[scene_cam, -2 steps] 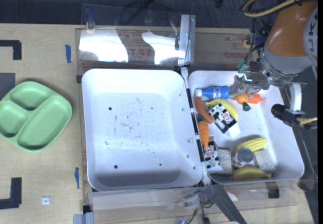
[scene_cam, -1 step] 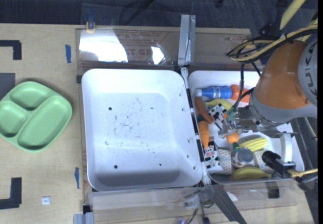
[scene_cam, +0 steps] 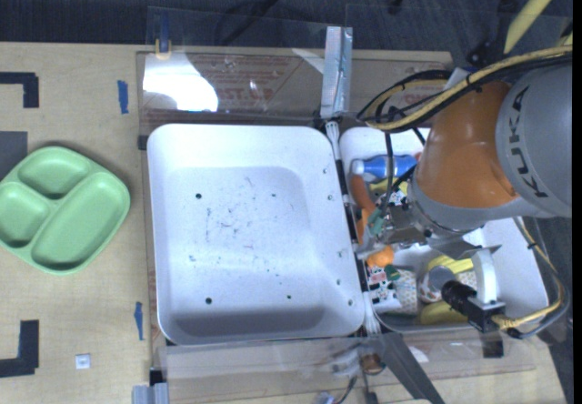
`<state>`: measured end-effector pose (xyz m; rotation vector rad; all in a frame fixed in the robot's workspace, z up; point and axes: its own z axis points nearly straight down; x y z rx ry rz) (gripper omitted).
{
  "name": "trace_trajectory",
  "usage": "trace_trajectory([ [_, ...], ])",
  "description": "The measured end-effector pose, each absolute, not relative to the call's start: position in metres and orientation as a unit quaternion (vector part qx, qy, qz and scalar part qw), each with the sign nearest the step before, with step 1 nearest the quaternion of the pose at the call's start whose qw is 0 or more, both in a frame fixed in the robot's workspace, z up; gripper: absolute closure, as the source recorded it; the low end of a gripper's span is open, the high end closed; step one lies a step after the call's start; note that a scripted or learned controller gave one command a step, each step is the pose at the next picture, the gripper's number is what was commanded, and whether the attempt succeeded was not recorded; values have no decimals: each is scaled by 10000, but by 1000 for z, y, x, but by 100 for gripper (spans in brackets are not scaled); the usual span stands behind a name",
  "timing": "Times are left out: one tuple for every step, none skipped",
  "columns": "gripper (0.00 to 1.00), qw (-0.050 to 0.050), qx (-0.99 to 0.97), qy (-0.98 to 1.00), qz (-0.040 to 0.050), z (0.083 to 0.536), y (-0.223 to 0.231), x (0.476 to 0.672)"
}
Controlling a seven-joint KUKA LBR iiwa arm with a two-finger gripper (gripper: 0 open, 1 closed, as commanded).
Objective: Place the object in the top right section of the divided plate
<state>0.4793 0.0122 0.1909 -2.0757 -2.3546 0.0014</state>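
The green divided plate (scene_cam: 60, 208) lies on the wooden bench at the far left, outside both bins, with its three sections bare. My gripper (scene_cam: 386, 231) is down in the right bin (scene_cam: 518, 247), near its left wall, mostly covered by the orange-banded wrist (scene_cam: 468, 161). Around it lie several small objects: a blue and white one (scene_cam: 384, 166), an orange one (scene_cam: 362, 195), a small orange piece (scene_cam: 380, 257), a patterned item (scene_cam: 397, 289) and a yellow one (scene_cam: 452, 264). I cannot see whether any of them is held.
The left bin (scene_cam: 245, 225) stands between the plate and the right bin, with raised white walls. A clear plastic panel (scene_cam: 241, 75) stands behind it. Cables (scene_cam: 414, 88) loop over the right bin's back. Black tape marks (scene_cam: 27, 88) sit on the bench near the plate.
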Motion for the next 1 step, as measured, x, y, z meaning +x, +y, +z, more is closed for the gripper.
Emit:
trace_trajectory([
  [100, -19, -5170, -8560, -7, 324, -27, 562],
])
